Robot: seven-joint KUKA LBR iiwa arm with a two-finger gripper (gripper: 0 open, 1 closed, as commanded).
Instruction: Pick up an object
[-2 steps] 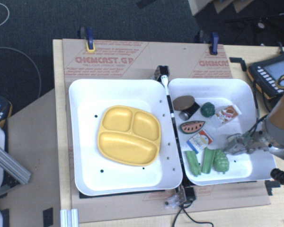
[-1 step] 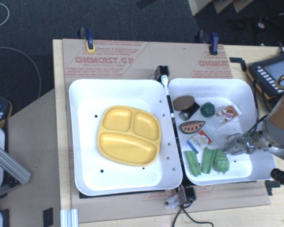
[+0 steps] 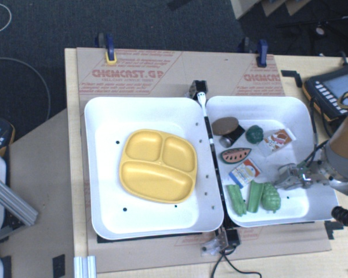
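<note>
Reaching in from the right, my gripper (image 3: 283,177) sits low over the near right part of the right bin (image 3: 304,112), and I cannot tell how far it is parted or whether anything is caught in it; nothing shows plainly in my hold. Nearest to me in the bin lie two green pods (image 3: 245,198) side by side, with a knobbly green vegetable (image 3: 271,197) touching the right one, just below my tip. That crowding is my main worry: closing here I could pinch two things at once, or nudge the knobbly piece against the pods and lose all of them. A little farther sits a small flat packet (image 3: 244,172), thin enough that I may slide over it. Beyond it lies a watermelon slice (image 3: 236,154), then a dark brown piece (image 3: 225,126), a round green ball (image 3: 254,134) that could roll off at a touch, and a second packet (image 3: 277,139) to its right. Over in the left bin (image 3: 98,155) rests a yellow divided plate (image 3: 158,165), well apart from me.
</note>
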